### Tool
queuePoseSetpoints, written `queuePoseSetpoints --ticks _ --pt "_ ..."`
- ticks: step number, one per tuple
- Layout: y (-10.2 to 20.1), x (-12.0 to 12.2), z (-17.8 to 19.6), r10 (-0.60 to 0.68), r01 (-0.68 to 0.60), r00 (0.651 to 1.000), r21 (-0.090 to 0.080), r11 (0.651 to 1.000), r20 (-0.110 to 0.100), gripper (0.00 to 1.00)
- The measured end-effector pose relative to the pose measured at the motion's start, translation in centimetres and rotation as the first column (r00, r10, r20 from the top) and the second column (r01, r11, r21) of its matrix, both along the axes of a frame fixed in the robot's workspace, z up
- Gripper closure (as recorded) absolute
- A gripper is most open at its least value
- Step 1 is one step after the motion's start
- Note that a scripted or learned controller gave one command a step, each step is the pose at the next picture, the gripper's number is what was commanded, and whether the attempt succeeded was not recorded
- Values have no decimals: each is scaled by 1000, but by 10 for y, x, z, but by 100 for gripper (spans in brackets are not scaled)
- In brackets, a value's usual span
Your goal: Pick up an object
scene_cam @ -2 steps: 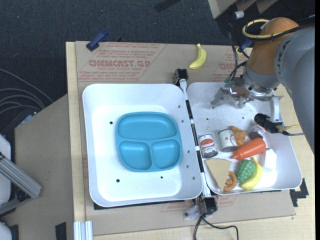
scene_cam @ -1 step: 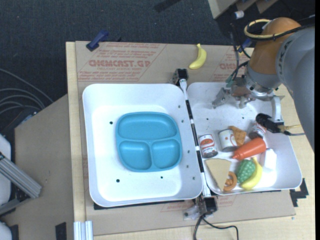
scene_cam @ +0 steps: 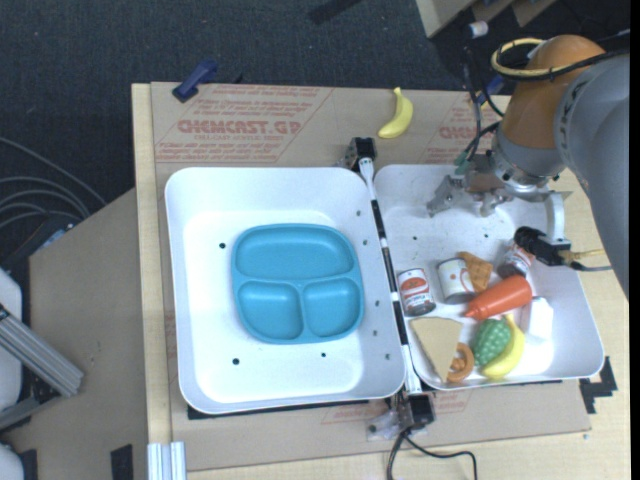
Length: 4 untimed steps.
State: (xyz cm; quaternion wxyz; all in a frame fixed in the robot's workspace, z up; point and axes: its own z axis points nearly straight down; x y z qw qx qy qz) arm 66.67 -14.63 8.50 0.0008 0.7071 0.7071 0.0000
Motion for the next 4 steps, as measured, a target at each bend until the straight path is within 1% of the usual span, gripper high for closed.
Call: queuePoseSetpoints --ticks 1,2,3,4 --pt "0 1 10 0 0 1000 -1 1000 2 100" --pt "0 1 10 0 0 1000 0 1000 2 0" --pt "13 0 0 1 -1 1000 2 1000 -3 0" --pt "9 0 0 0 0 1000 1 1000 -1 0"
